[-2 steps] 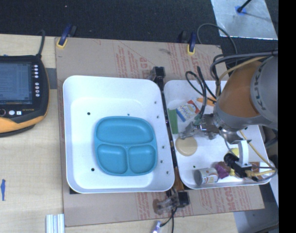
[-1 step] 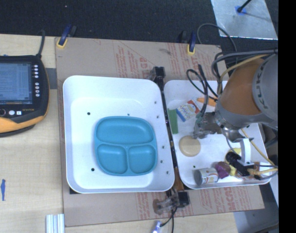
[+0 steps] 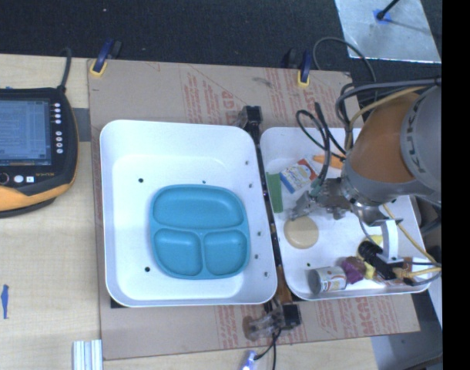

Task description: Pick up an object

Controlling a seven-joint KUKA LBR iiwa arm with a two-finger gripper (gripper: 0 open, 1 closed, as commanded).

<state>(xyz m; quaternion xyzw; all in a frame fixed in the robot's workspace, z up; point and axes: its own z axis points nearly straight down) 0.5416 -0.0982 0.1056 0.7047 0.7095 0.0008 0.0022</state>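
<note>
The right bin [image 3: 297,284] holds several small things. A tan round disc [image 3: 301,233] lies near its middle. A green bar [image 3: 273,193] rests along the left wall, with a white and red packet [image 3: 297,177] beside it. A small grey can [image 3: 327,280] and a purple object [image 3: 352,269] lie near the front wall. My gripper [image 3: 308,203] hangs low over the bin, just above the tan disc and right of the green bar. Nothing shows held in it.
The left bin [image 3: 119,206] holds a blue divided plate [image 3: 198,231]. A small orange piece [image 3: 324,160] lies at the back of the right bin. A tablet pendant [image 3: 23,149] sits on the bench far left. Cables loop over the right bin's back edge.
</note>
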